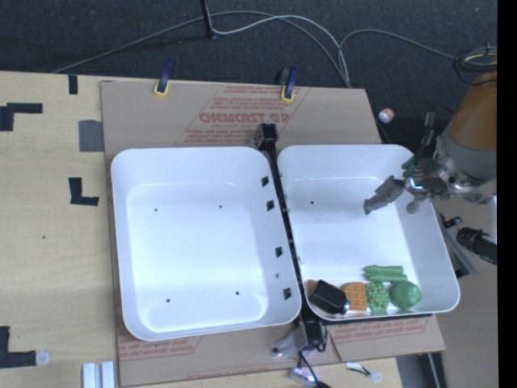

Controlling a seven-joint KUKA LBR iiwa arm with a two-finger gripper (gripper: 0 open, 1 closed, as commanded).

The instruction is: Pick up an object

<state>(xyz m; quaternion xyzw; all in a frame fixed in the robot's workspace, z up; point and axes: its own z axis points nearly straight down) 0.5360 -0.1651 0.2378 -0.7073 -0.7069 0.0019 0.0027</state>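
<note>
Several small objects lie along the near edge of the right bin (355,164): a black block (328,297), an orange piece (353,295), a bumpy green piece (376,297), a green ball (405,294) and a long green pod (384,273). My gripper (390,207) hangs over the right side of this bin, well behind the objects and apart from them. It is open, with nothing between its fingers (380,198).
The left bin (194,164) stands beside the right one, with a black divider clip strip (279,217) between them. Both rest on a cardboard sheet (234,115) held by two clamps. Cables run across the dark floor behind.
</note>
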